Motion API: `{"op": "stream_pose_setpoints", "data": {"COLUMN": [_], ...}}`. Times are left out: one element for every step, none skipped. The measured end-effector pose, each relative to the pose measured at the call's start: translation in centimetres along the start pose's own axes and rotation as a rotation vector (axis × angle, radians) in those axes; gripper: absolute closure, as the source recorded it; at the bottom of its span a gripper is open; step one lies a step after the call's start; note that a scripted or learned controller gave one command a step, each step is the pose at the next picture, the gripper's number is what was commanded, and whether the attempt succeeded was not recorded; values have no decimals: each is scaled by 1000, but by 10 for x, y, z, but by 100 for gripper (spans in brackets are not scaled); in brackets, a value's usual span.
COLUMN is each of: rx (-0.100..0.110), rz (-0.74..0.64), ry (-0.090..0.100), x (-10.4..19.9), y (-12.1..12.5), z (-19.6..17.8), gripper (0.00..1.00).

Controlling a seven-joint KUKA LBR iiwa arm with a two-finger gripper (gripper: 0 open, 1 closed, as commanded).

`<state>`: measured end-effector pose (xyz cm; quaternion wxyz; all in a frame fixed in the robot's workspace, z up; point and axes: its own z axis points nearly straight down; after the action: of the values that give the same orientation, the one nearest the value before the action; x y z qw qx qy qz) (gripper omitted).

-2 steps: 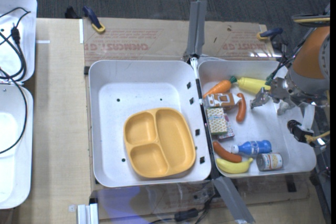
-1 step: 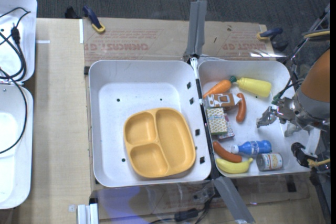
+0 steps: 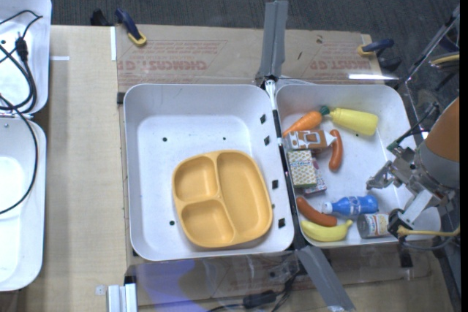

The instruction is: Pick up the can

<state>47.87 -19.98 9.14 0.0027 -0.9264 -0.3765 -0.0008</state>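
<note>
— Where does the small silver can with the printed label (image 3: pixel 374 225) lie?

— On its side in the right white bin (image 3: pixel 398 110), at the near right corner, just beside the yellow banana (image 3: pixel 326 231) and the blue bottle (image 3: pixel 352 205).

— And the grey two-finger gripper (image 3: pixel 404 190)?

— It sits over the bin's right edge, near the can but apart from it. Its fingers stand spread, with nothing between them.

— The left white bin (image 3: pixel 146 120)?

— It holds a yellow three-part plastic plate (image 3: pixel 219 197).
</note>
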Motion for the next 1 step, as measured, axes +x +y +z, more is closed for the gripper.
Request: {"op": "stream_pose_setpoints", "data": {"rx": [3], "rz": [-3], "ry": [-4], "x": [-1], "y": [-1], "z": [-8], "gripper": [100]}}
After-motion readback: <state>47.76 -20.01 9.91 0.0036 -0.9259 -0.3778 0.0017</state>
